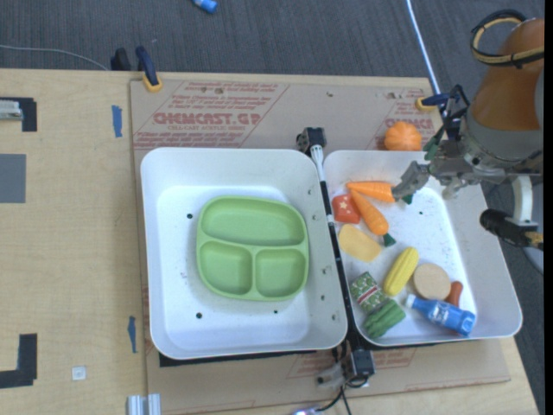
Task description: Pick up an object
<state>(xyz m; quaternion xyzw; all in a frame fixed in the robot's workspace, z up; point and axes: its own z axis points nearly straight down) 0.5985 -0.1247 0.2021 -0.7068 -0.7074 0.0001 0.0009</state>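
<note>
The right bin holds several toy foods: two carrots, a red piece, a yellow wedge, a corn cob, a round tan biscuit, a blue bottle, a green vegetable and a small printed box. My gripper hangs over the bin's upper right part, open, with nothing between its fingers. Its left finger ends just right of the upper carrot's tip.
The left bin holds a green divided plate. An orange ball lies on the cardboard behind the right bin. A black clamp sits where the bins meet. On the floor at the back lies a small blue bottle.
</note>
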